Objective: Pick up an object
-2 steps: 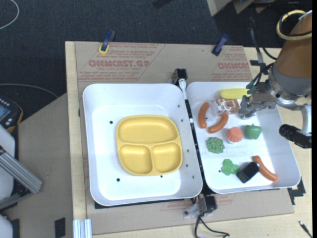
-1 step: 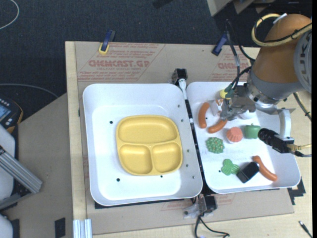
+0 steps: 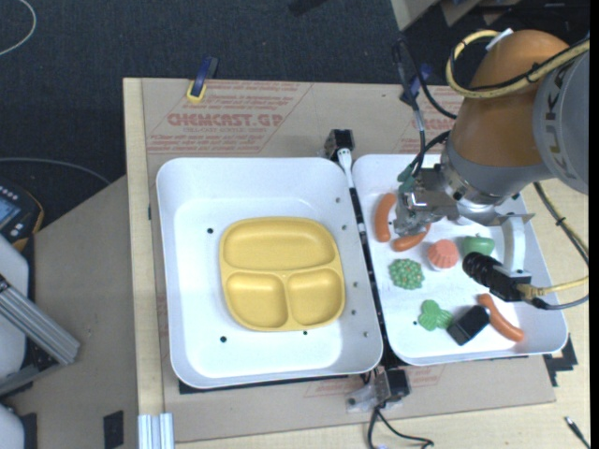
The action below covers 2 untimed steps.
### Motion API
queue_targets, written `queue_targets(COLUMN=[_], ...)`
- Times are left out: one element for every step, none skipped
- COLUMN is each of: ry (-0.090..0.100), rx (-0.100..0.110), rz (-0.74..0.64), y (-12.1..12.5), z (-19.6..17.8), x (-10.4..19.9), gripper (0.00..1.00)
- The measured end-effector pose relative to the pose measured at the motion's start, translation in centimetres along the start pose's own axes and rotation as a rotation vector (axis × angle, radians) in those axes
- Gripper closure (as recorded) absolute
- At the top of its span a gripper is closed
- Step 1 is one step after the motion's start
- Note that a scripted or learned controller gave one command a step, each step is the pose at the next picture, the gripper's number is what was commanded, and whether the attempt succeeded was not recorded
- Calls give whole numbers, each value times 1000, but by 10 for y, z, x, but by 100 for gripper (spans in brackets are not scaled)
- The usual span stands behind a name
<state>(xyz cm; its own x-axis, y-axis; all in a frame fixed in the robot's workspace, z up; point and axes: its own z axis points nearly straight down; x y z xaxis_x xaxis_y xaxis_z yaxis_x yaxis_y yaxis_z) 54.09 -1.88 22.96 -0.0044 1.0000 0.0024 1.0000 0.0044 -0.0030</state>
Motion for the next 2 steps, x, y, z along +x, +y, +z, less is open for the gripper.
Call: queue_targets(ry=[0,-1], rx=[2,-3], rz=[0,0], y=[-22,-32], z=[14,1], x=[49,76], gripper=[100,100])
